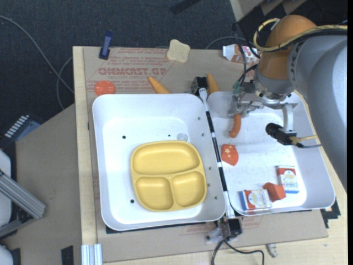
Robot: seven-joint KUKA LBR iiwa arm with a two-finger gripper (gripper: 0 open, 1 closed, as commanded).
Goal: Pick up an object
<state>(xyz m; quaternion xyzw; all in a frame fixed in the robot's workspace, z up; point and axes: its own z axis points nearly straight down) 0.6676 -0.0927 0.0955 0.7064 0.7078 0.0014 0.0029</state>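
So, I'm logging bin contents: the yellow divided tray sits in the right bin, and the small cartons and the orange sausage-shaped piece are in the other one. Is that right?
Not quite. The camera view shows the yellow divided tray in the left bin, not the right one. The rest holds: the small cartons and the orange sausage-shaped piece lie in the other bin, the right bin.

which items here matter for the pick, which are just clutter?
In play: gripper; orange sausage-shaped toy just below it; red strawberry-like toy; two small printed cartons; right white bin.

Lying about: yellow divided plastic plate in left white bin; bread-slice toy; orange carrot toy.
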